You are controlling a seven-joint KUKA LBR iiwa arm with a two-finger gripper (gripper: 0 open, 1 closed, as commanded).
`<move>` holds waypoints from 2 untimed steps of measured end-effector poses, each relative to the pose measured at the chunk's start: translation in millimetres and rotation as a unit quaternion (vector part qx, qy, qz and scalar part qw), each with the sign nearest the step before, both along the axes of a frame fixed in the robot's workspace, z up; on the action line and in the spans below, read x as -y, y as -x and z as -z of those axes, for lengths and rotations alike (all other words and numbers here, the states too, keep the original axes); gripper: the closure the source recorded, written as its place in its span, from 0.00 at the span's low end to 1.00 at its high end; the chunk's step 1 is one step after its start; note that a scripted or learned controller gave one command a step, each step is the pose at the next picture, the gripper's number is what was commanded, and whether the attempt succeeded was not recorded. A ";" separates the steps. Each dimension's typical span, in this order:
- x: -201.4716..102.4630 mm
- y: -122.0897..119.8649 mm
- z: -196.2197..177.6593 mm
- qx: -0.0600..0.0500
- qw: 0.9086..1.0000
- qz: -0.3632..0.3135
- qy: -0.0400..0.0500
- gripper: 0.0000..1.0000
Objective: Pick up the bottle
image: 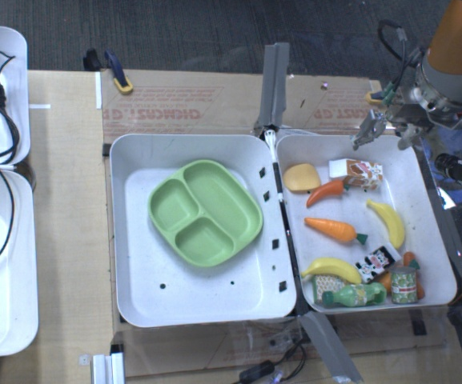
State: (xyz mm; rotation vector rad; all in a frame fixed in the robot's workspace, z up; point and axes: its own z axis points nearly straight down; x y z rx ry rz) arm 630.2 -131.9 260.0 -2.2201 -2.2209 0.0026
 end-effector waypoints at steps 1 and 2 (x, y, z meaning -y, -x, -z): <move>-24.8 96.4 103.2 -0.001 0.975 0.223 0.001 0.00; -31.1 -23.0 80.4 0.000 0.986 0.168 0.001 0.00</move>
